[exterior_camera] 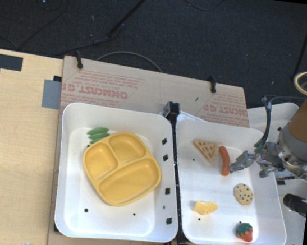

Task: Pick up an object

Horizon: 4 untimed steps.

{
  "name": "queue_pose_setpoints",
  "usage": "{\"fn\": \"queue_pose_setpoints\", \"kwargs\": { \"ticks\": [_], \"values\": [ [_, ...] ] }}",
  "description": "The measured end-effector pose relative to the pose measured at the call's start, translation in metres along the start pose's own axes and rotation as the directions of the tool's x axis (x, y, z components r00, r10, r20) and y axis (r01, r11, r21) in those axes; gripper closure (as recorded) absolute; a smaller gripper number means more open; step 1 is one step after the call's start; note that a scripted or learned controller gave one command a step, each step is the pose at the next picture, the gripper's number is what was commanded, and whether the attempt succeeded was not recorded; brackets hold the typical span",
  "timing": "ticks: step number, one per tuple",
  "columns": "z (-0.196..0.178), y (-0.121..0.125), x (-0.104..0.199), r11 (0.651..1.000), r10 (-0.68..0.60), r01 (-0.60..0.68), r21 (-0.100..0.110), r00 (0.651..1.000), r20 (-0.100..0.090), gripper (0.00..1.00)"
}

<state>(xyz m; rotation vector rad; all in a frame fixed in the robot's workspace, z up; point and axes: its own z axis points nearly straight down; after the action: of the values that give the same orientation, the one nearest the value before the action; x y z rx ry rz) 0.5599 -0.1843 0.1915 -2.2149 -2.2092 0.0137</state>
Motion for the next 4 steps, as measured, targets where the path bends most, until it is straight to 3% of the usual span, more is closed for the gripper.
{"fn": "queue_pose_setpoints", "kwargs": {
  "ticks": [1, 2, 3, 4],
  "values": [
    [-0.008, 0.003, 0.0, 1.0, -0.003, 0.003, -0.014, 1.0, 0.003, 0.0],
    [0.056, 0.0, -0.002, 1.0, -0.002, 0.002, -0.007, 1.0, 0.001, 0.0],
    [0.104, 0.002, -0.003, 1.0, -0.002, 0.002, -0.017, 1.0, 0.007, 0.0],
    [0.089, 0.003, -0.006, 1.0, 0.0, 0.0, -0.023, 1.0, 0.011, 1.0]
  ]
}}
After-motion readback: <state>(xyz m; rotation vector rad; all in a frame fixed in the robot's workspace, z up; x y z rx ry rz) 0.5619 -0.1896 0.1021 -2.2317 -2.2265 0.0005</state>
